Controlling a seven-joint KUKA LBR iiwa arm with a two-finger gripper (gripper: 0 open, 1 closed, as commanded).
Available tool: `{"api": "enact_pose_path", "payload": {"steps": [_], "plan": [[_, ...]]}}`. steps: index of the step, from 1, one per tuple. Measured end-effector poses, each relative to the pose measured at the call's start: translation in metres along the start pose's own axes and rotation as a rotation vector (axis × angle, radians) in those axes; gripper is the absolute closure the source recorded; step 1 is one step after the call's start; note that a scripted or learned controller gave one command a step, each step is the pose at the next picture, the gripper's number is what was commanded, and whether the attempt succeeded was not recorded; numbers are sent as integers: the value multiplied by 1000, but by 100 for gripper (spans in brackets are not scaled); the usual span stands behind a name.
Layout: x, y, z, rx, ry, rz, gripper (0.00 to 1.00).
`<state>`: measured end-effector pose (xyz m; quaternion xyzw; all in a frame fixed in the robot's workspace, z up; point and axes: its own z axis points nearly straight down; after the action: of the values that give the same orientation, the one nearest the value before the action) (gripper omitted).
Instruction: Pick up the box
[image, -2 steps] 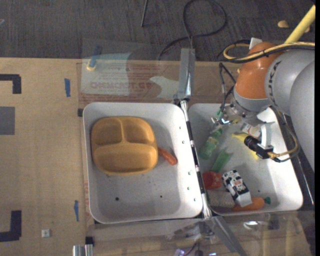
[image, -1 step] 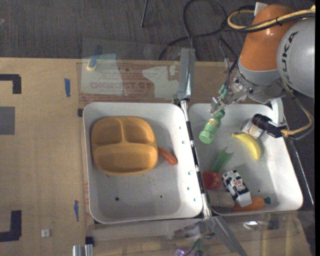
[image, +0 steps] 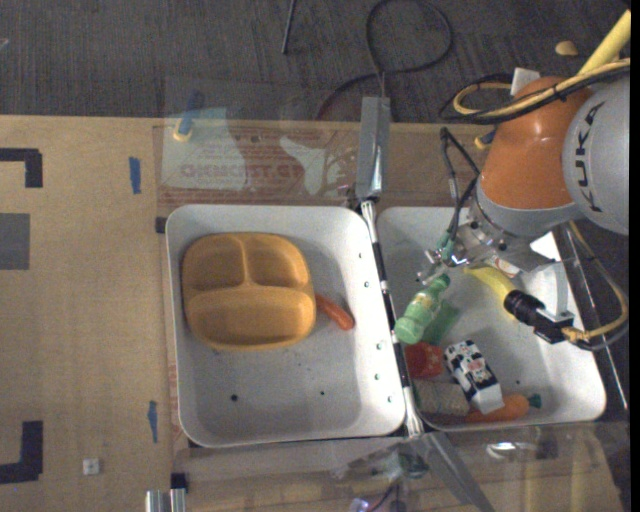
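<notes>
The arm (image: 545, 150) hangs over the right bin (image: 590, 400), its gripper (image: 450, 255) low near the far rim; whether it is wide or narrow I cannot tell. The left bin (image: 200, 400) holds a yellow tray (image: 245, 290) and an orange carrot (image: 337, 313). The box (image: 472, 375), white with black patches, lies toward the right bin's near rim, beside a green bottle (image: 422, 312), apart from the gripper. Judging by this, the pick has not begun: reach, grasp and lift remain.

Two white bins (image: 190, 330), one orange plate (image: 246, 290), two carrots (image: 336, 314), one green bottle (image: 422, 312), one box (image: 472, 374), one banana (image: 488, 281)
</notes>
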<state>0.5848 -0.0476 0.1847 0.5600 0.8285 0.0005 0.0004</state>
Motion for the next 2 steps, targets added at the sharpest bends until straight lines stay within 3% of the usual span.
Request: {"api": "enact_pose_path", "payload": {"steps": [1, 2], "plan": [[0, 0, 0, -1, 0, 0, 0], [-1, -4, 0, -1, -1, 276, 0]]}}
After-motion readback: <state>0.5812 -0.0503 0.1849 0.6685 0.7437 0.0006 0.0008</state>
